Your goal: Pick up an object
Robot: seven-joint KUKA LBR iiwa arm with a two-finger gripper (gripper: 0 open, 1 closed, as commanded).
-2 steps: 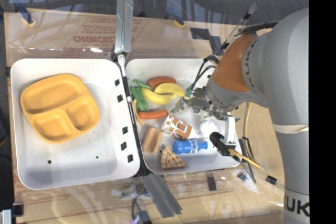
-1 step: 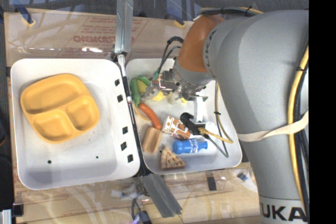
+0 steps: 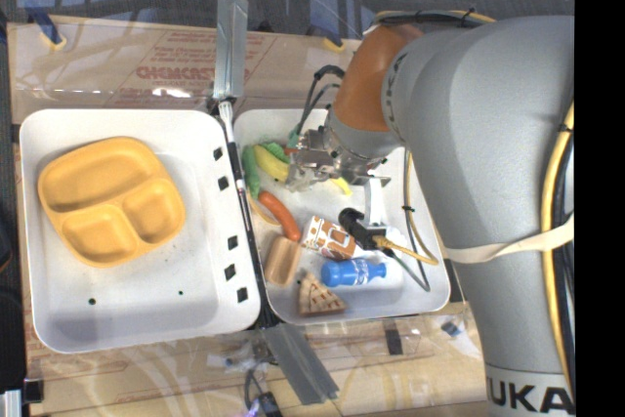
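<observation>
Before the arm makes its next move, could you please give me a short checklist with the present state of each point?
1. Gripper is over the right bin, where the pickable things lie: ok.
2. Something is held between the fingers: cannot tell; the wrist hides them.
3. Targets lie near the gripper: ok; the yellow banana and green piece are just beside it.
4. Targets are well separated: not ok; the hot dog, bun, blue bottle and pizza slice crowd together.
5. Left bin holds only the yellow tray, away from the arm: ok.
</observation>
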